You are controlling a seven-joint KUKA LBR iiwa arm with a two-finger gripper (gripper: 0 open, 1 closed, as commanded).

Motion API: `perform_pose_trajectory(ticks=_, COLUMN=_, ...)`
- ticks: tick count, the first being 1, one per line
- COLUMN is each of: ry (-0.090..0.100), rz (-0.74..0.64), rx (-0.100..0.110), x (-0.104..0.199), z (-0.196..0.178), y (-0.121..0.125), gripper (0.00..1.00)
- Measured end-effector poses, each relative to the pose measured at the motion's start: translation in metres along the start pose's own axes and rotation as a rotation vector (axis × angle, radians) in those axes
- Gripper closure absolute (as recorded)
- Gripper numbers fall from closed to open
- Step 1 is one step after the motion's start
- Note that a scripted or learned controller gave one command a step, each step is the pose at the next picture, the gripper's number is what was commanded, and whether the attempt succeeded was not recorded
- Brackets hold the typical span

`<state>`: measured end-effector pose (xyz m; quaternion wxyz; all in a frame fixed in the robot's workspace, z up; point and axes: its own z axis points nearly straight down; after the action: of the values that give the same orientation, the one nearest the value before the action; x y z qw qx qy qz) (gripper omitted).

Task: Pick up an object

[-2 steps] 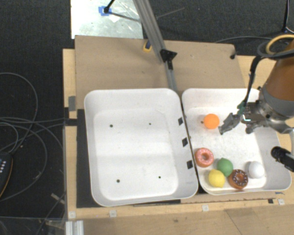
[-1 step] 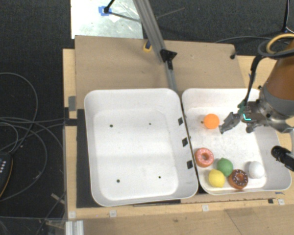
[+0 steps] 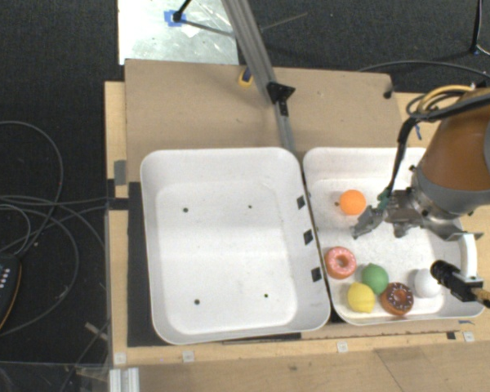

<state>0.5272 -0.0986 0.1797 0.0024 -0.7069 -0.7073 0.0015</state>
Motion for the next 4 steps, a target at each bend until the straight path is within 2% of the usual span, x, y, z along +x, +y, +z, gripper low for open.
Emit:
perform_pose_trajectory(ticks=1, ry=0.0, rz=0.0, rx=-0.002, x=0.003, z=0.042, y=0.002, gripper=0.0)
perform_pose_trajectory(ticks=2, ry=0.004, rz=-0.001, rx=-0.016, x=0.005, z=0.084, y=0.007, gripper=0.0)
perform_pose_trajectory(ticks=3, ry=0.001, rz=-0.001, rx=-0.02, x=0.004, z=0.072, y=0.008, gripper=1.0)
perform_pose_trajectory(ticks=4, ry=-0.002, rz=-0.005, rx=-0.012, x=0.012, z=0.021, y=0.016, gripper=1.0)
